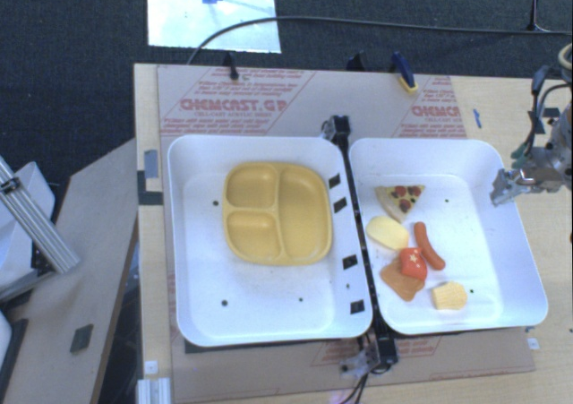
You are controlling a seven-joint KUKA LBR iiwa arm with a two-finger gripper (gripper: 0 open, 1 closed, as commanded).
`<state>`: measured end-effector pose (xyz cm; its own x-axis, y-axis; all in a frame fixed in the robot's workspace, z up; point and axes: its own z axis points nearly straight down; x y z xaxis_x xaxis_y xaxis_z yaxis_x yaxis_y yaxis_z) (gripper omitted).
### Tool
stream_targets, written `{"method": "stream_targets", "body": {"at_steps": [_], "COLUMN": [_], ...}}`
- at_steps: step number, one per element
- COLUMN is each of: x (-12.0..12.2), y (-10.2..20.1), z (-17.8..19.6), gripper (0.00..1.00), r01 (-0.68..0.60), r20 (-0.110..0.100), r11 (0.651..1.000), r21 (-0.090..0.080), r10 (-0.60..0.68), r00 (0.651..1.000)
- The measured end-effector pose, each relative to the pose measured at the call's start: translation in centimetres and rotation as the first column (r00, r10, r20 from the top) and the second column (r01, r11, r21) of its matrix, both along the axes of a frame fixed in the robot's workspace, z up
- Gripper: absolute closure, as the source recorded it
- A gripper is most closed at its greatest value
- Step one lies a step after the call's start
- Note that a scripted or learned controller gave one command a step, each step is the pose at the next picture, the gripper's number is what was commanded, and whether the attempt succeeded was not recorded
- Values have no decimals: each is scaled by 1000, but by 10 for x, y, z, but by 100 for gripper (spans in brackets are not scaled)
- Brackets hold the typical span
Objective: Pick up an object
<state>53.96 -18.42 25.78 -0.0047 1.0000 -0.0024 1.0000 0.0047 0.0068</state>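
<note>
The right bin [483, 169] holds toy food: a pizza slice [400, 200], a pale yellow piece [388, 233], an orange sausage [429, 246], a red tomato [412, 262] on a brown piece [400, 281], and a yellow cracker-like square [449, 296]. My gripper [508, 185] hangs at the bin's right rim, well right of the food, with nothing seen in it. Its fingers are too small and blurred to read.
The left bin [192, 214] carries a yellow divided plate [276, 212]. A black clip strip [347, 214] joins the two bins. Cables and a blue clamp [405, 72] lie at the bench's back edge. A metal bracket [36, 223] stands off the bench at far left.
</note>
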Motion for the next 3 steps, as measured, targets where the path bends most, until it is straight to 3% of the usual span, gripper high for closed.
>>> {"method": "stream_targets", "body": {"at_steps": [1,3], "x": [1,4], "y": [0,97], "z": [14,-4], "gripper": [100,100], "r01": [0,-4], "r20": [-2,-5], "r11": [1000,1000], "r21": [1,3], "r10": [0,4], "r00": [1000,1000]}}
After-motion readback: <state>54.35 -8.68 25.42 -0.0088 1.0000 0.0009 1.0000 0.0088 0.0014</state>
